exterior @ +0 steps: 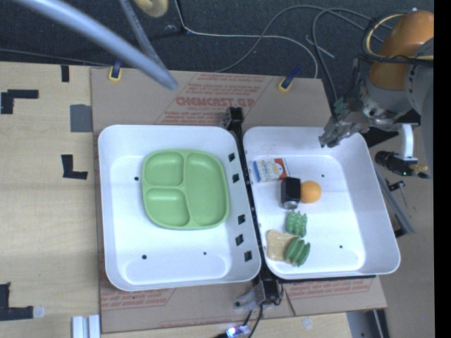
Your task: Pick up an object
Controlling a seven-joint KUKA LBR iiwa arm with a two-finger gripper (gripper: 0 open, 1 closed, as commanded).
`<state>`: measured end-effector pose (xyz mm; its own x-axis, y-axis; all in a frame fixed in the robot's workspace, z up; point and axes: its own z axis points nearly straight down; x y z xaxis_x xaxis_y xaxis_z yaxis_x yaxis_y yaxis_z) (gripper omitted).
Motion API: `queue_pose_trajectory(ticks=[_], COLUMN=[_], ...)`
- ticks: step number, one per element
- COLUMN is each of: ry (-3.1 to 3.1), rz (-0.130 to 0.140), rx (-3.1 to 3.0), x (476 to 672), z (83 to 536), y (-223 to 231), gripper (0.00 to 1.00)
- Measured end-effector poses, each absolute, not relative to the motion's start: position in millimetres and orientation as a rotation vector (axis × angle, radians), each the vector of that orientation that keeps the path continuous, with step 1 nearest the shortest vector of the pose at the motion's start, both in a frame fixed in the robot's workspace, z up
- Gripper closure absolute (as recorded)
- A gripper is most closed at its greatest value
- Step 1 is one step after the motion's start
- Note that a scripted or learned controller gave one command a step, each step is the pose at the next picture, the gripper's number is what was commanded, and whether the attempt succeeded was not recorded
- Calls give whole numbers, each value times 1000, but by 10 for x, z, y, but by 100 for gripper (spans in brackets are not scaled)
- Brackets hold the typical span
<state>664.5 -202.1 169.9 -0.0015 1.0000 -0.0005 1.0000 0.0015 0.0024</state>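
The right bin (366,189) holds a small white, blue and red box (270,168), a black block (289,192) with an orange ball (310,191) touching its right side, and two green ridged pieces (297,224) (299,252) beside a tan slice (277,245). My gripper (330,139) hangs over the far right rim of this bin, well apart from all the objects. Nothing shows between its fingers.
The left bin (120,189) carries a green divided plate (186,189). A black clamp (234,117) sits where the two bins meet at the back. Cables trail over the dark surface behind. The grey arm with its orange band (405,37) stands at the right.
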Motion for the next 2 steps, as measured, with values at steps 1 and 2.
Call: queue_pose_trajectory(ticks=[1,2], ry=[2220,2223], rz=[3,0], rx=[2217,2220], x=[6648,6651], z=[2309,2449], y=[-2086,-2079], gripper=[100,100])
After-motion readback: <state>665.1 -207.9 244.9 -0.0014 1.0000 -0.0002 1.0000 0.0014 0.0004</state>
